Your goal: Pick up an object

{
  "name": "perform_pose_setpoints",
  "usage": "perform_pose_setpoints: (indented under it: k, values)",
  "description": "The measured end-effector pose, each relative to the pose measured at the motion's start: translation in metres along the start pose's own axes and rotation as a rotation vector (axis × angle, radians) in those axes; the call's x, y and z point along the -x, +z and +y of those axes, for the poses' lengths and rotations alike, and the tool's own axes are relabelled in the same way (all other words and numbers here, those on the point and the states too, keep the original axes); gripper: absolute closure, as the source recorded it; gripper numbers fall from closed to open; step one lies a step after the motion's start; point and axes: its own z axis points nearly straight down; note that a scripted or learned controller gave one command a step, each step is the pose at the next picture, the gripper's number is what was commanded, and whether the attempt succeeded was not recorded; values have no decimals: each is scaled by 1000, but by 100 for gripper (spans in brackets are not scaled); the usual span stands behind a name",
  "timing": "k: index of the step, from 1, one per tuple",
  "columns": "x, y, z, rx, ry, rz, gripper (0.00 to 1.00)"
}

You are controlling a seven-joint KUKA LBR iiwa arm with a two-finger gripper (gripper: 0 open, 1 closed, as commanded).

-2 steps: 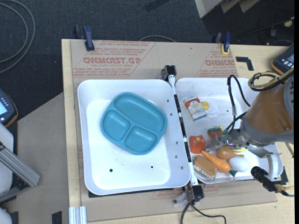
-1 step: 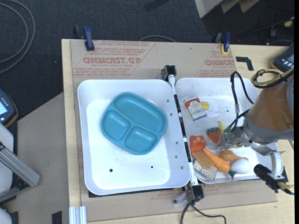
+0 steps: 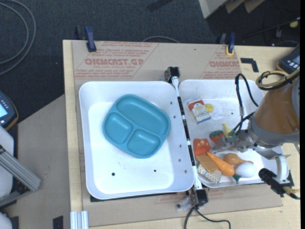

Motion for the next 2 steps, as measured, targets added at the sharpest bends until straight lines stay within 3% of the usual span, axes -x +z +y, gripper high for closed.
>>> perform_pose_setpoints:
  k: [1, 2]
  values:
    - [-19, 15, 55, -6, -7, 2, 0]
    - [-20, 6, 52, -9, -5, 6, 100]
